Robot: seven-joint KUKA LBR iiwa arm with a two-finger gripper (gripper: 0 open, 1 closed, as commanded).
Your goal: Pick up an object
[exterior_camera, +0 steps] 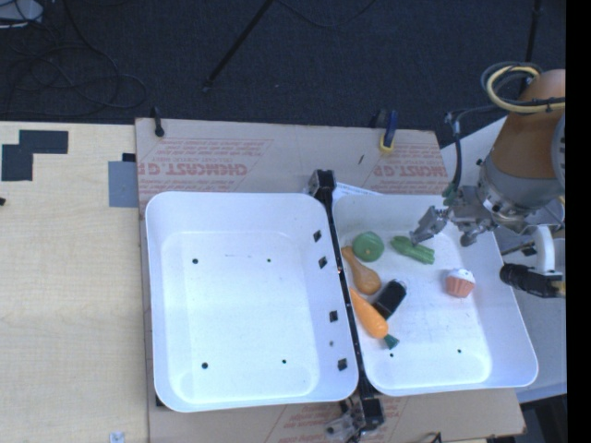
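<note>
Dark carpet [277, 53] is filling the far part of the scene, with black cables trailing across it. Nearer, a pale wooden bench [65, 293] is carrying a sheet of brown printed cardboard [240, 160], and two shallow white bins of smooth plastic are sitting on that sheet side by side, joined along a black clamp strip [337, 284].

Only a few small dark dots are marking the floor of the left bin [185, 220]. The right bin [499, 358] is holding the toys. A round green ball-like piece [368, 245] is lying near the far left corner, touching the thin end of a tan, pear-shaped gourd [361, 272]. An orange carrot [368, 314] is lying just nearer, its long axis running from far left to near right, with its green tip pointing at the near right. A glossy black block [390, 297] is resting against the carrot's right side. A bumpy green pod [412, 249] is stretching left to right, sloping slightly nearer at its right end. A small cupcake [460, 283] with a pink base and white top is standing apart on the right.

The grey arm is reaching in from the right, its orange band [540, 86] showing at the far right. The gripper [448, 226] is hovering over the far right part of the right bin with its metal fingers spread apart and grasping nothing; one fingertip [425, 227] is hanging just above the pod.
</note>
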